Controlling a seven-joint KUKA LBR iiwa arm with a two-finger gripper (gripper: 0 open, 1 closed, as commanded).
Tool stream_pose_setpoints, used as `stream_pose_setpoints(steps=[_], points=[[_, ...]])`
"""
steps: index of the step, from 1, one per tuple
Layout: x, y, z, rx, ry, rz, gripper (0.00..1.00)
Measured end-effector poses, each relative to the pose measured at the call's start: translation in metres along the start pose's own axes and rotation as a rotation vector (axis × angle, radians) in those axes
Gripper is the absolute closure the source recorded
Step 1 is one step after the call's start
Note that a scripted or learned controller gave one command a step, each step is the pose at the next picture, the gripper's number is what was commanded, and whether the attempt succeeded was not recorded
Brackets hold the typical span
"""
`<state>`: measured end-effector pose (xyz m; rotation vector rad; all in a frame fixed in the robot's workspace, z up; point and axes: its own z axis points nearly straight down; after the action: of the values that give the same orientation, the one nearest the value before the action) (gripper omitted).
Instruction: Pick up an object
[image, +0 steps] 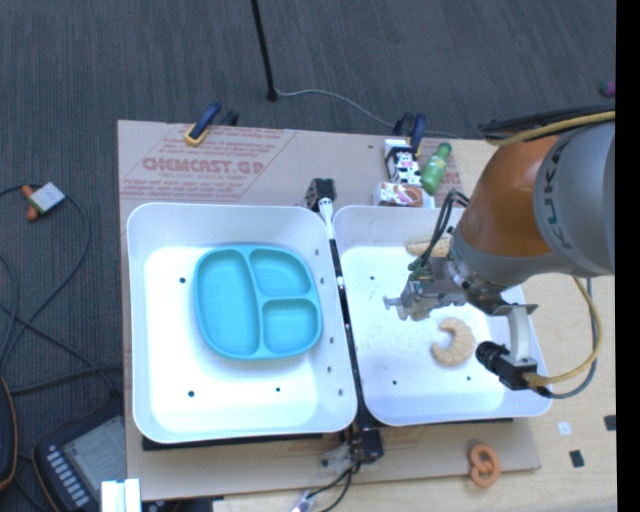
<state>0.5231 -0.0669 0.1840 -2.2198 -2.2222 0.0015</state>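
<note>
Tan croissant (454, 342) lies in your right bin (380, 385), just beside the gripper (418, 297) toward the front-right, its curve opening upward; whether the tool is wide or narrow, you cannot tell.

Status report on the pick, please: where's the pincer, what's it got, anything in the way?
Pincer low over the right bin, nothing seen between its fingers. Croissant lies just beside it on the bin floor, untouched. Blue divided plate sits in the left bin, well clear.
</note>
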Motion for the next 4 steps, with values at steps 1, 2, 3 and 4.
stream_pose_setpoints(steps=[1, 2, 3, 4], points=[[0.000, 0.000, 0.000, 0.001, 0.000, 0.001, 0.00], [-0.043, 0.021, 0.093, -0.003, -0.001, 0.001, 0.00], [-0.067, 0.142, 0.098, 0.017, 0.004, 0.007, 0.00], [-0.069, 0.144, 0.087, 0.004, -0.007, 0.003, 1.00]])
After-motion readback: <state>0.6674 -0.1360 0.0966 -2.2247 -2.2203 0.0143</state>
